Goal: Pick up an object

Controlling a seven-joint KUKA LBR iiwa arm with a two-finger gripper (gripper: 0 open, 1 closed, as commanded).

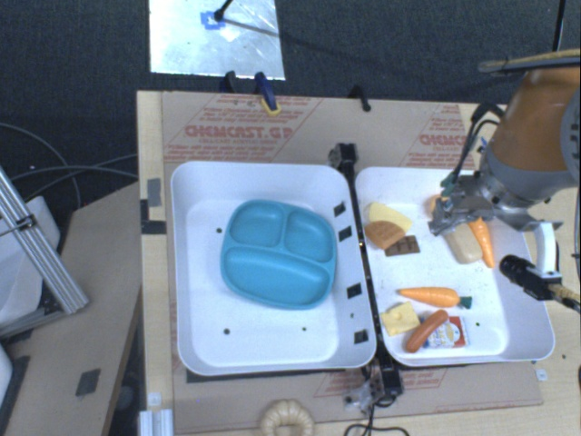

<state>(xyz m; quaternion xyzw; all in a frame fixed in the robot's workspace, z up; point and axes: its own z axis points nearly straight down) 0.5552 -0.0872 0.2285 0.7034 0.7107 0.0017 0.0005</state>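
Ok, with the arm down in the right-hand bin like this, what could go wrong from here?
1. The tool sits close to a carrot lying against a pale block; a grasp might catch both or nudge one away.
2. The right bin is crowded: another carrot, a sausage and a cheese cube lie close together, so a miss could scatter them.
3. The tool is near the bin's back wall, which may limit its approach.
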